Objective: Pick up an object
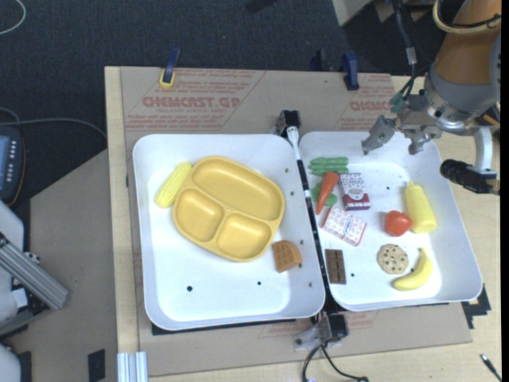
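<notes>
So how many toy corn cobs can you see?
2. One yellow plastic corn cob lies in the left white bin beside the yellow divided plate; the other yellow corn cob lies in the right white bin, next to the red tomato.

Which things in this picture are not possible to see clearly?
- Print on the red box and the patterned packet, camera view: too small to read.
- Arm, camera view: cut off by the top edge.
- Chocolate bar, camera view: lies on the bin rim; which bin, unclear.
</notes>
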### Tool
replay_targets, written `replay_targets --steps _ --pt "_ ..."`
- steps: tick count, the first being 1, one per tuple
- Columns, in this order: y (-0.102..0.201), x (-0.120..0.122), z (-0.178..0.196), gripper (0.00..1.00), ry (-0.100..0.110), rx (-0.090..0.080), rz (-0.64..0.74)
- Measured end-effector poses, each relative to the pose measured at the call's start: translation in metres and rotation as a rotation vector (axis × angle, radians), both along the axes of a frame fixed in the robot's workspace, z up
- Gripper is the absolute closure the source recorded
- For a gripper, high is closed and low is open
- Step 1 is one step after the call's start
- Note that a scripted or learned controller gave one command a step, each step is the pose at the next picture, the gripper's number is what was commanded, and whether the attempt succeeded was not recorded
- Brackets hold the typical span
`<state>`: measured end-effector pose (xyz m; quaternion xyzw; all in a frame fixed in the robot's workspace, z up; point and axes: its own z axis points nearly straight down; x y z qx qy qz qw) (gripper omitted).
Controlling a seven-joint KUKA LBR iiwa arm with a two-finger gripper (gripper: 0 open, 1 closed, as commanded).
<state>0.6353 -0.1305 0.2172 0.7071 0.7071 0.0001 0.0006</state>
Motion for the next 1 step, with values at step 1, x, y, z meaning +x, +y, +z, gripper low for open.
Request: replay_targets --steps 1 --pt "-0.0019 0.0035 -0.0427 0.00 0.004 0.001 0.000"
